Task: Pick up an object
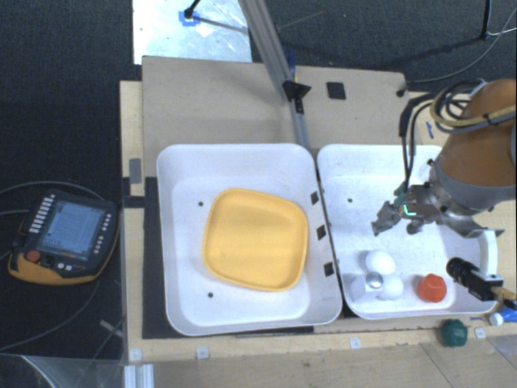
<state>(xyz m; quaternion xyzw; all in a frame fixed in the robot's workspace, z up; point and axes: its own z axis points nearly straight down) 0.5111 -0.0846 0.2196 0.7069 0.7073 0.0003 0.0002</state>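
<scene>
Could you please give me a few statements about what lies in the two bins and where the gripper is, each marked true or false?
1. The yellow plate lies in the left bin. True.
2. The orange object sits on the yellow plate. False: it lies in the right bin, near its front edge.
3. The gripper is above the right bin. True.
4. The two white balls lie in the left bin. False: they lie in the right bin, beside each other.

Control box (63, 241): on the dark floor, left of the tabletop, with cables
Green ball (453, 332): on the tabletop edge, just outside the right bin
Metal pole (271, 51): leaning across the top
</scene>
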